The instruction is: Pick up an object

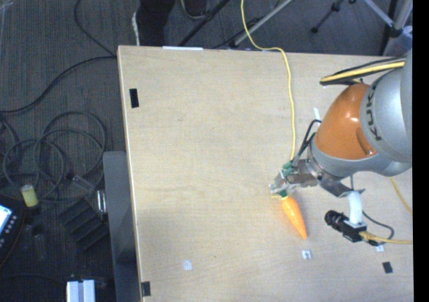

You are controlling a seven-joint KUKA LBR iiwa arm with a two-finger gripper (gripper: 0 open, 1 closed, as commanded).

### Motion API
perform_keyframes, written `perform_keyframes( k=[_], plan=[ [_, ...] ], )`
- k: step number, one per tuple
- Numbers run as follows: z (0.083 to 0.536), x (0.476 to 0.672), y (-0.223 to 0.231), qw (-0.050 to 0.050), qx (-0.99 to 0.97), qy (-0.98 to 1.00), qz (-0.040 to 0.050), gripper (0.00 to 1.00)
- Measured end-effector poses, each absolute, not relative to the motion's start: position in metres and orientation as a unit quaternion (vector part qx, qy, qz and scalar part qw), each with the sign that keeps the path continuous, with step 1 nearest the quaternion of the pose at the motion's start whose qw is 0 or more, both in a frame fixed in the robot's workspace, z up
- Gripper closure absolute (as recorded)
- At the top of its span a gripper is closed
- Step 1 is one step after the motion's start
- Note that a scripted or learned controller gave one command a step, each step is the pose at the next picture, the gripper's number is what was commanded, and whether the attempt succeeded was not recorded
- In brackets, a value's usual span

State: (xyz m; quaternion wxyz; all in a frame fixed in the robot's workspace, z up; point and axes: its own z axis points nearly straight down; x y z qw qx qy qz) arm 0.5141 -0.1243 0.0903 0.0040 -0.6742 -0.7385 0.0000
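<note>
An orange toy carrot (294, 217) with a green top lies on the pale wooden bench surface (201, 160), pointing toward the lower right. My gripper (284, 185) sits right at the carrot's green end, touching or just above it. The grey arm with its orange band (345, 130) reaches in from the right and hides the gripper's upper part.
A small black tag (134, 98) lies near the bench's left edge. A tiny white piece (306, 254) and a small black piece (387, 267) lie near the front right. A yellow cable (289, 93) runs down the surface toward the gripper. The bench's left edge drops to the floor.
</note>
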Motion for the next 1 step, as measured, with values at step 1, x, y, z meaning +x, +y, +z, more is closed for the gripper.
perform_keyframes(
  k=[1],
  plan=[
    [0.2438, 0.5443, -0.0925, -0.001, -0.717, -0.697, 0.0015, 1.0]
  ],
)
